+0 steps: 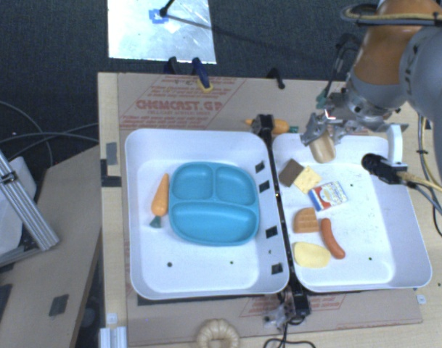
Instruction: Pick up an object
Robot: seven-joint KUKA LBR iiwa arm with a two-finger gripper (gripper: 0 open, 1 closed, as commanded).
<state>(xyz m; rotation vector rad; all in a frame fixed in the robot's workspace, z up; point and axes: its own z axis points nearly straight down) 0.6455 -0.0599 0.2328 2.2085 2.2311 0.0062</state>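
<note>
Camera view has the gripper at the right bin's far-left corner, clamped on a tan cylinder, best lifted straight up, slowly.

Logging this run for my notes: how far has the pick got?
Done: the claw has reached the right bin's far edge. In hand: a tan, bread-like piece sits at its tip, seemingly lifted, though the grip is unclear. Left: raising it clear. The sausage, cheese slice and carrot lie untouched.
</note>
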